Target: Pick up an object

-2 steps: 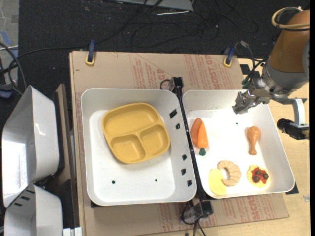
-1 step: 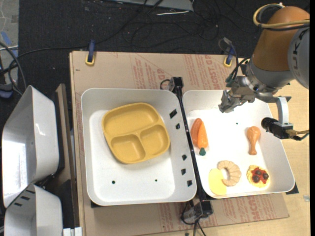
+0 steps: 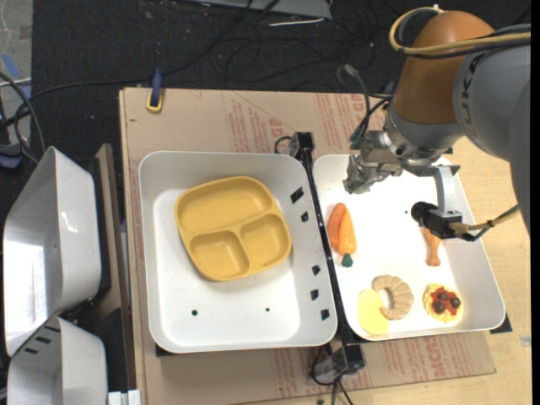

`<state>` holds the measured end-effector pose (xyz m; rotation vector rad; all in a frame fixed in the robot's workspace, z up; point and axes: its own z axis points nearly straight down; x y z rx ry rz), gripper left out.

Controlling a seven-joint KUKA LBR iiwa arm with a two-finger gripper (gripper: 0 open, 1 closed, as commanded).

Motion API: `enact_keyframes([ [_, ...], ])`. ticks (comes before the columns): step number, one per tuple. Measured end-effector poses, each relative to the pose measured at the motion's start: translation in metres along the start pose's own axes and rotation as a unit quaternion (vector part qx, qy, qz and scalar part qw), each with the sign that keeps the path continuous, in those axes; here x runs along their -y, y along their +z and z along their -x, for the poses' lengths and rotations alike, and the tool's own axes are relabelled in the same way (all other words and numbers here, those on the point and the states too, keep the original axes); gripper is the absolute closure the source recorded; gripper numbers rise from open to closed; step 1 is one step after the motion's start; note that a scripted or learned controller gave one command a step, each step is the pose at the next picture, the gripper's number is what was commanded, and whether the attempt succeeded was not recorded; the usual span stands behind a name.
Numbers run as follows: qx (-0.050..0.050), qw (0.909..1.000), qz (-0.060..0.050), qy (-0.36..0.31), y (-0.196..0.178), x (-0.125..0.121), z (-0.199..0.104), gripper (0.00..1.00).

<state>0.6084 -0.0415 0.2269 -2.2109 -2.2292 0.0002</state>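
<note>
Two shallow white bins sit side by side on a cardboard-covered bench, the left bin [image 3: 160, 310] holding a yellow three-compartment plate [image 3: 232, 226] that lies toward its far left part. The right bin [image 3: 481, 268] holds the small items: an orange carrot [image 3: 341, 228] with a green tip lies near the bin's left wall, pointing roughly near to far; a croissant [image 3: 392, 297] rests on a pale yellow disc [image 3: 371, 312] at the near side; just right of it is a small tart with red berries [image 3: 443, 302]; and an orange drumstick-like piece [image 3: 432, 248] lies toward the right, next to a black fixture on the arm's side. The arm reaches in from the right, and its gripper [image 3: 363, 175] hangs over the far left corner of the right bin, just beyond the carrot and apart from it (nothing shows between the fingers). Whether the jaws are spread or pressed together cannot be told from this angle.
</note>
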Motion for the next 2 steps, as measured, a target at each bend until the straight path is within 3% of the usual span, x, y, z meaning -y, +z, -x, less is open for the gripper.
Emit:
enact_keyframes([
  [2, 0.0, 1.0, 0.001, -0.001, -0.019, -0.001, -0.112, 1.0],
])
